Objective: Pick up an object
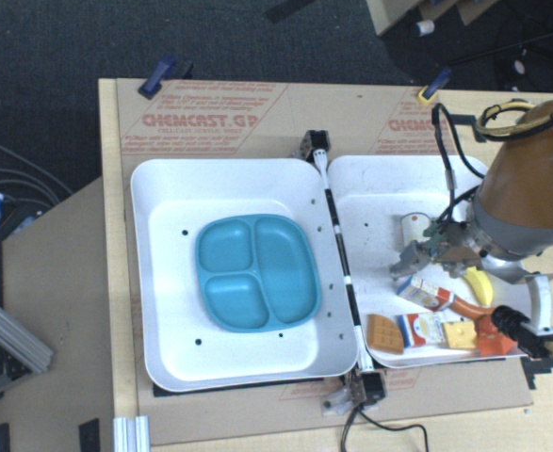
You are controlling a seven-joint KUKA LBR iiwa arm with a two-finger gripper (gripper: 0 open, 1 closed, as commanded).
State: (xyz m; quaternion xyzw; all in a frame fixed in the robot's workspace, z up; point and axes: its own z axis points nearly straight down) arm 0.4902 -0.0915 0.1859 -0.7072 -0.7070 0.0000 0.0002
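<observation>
My gripper [410, 264] hangs low over the middle of the right bin [375, 182], reaching in from the right under the grey arm with its orange band. Just below its fingers lies a small red and white packet [427, 296]. A white cylinder [414, 224] stands just above the gripper. A yellow banana [480, 286] lies to the right, partly under the arm. Along the bin's front edge sit a brown waffle-like piece [384, 332], a red and white carton [419, 330], a yellow cheese wedge [461, 335] and an orange-red piece [493, 342].
The left bin [158, 196] holds a blue divided plate [256, 271] in its middle. A black divider rail [335, 238] runs between the two bins. Black cables [450, 153] trail from the arm over the right bin's back edge.
</observation>
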